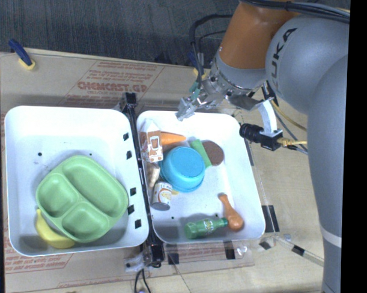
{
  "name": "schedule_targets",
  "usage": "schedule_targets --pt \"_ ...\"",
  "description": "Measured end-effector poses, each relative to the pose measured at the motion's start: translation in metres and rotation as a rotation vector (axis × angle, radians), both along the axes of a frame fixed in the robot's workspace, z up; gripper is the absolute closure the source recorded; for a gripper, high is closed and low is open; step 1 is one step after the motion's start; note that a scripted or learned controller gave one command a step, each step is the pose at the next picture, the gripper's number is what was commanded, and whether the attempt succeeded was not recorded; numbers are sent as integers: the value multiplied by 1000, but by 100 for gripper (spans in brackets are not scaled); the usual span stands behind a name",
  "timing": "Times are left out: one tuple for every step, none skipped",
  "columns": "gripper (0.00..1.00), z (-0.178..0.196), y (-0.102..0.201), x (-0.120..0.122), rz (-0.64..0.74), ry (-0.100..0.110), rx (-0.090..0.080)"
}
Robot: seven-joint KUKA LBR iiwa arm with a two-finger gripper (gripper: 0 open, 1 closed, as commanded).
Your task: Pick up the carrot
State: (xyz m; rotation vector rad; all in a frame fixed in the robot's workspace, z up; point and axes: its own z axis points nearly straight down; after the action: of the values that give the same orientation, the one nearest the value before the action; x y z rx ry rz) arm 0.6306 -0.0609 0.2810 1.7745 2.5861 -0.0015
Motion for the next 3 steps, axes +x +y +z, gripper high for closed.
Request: schedule_targets --pt "100 74 -26 -9 -190 3 -2" --pt "100 149 -55 -15 -424 3 -2" --pt "100 105 -105 -55 -149 11 0"
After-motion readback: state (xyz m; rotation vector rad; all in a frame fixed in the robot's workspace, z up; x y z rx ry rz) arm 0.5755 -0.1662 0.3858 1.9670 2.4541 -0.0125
